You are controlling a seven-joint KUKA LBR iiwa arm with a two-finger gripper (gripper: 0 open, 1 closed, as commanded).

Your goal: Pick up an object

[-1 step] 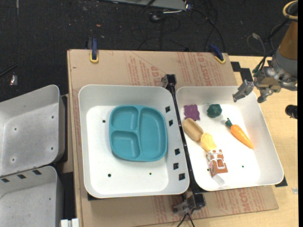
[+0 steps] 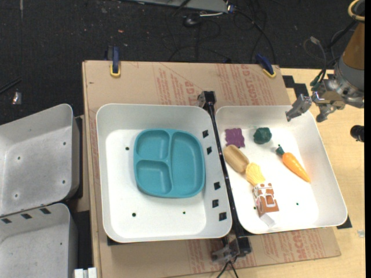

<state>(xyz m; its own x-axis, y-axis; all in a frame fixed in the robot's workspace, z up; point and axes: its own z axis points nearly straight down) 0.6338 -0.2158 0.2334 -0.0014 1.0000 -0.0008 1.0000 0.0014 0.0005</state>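
- We see the gripper (image 2: pixel 309 108) hanging above the far right corner of the right bin (image 2: pixel 324 155), its two fingers spread wide with nothing between them; we judge it has not yet committed to any one target.
- The candidates all lie in the right bin: a purple piece (image 2: pixel 234 136) and a dark green lump (image 2: pixel 262 135) near the far wall, a toy carrot (image 2: pixel 294 164) toward the right side, a tan piece (image 2: pixel 236 157) touching a yellow corn-like piece (image 2: pixel 254 173) along the left wall, and a small orange-and-white box (image 2: pixel 266 200) nearer the front.
- The left bin (image 2: pixel 116 155) holds a teal divided plate (image 2: pixel 170 163), lying flat and well apart from the arm; we would not expect it to be the first choice.
- Risk one, in our view: the tan and yellow pieces touch each other and sit close to the divider (image 2: pixel 219 155) between the bins; a finger could strike the wall or shove one piece onto the other instead of closing on it.
- Risk two: the carrot is tapered and lies at a slant; a grasp not squared across its body could squeeze it out sideways.
- Risk three: the green lump looks rounded and small; fingers landing off-centre may roll it away.
- Risk four: the box lies flat and low; a descent stopping short would close on air.
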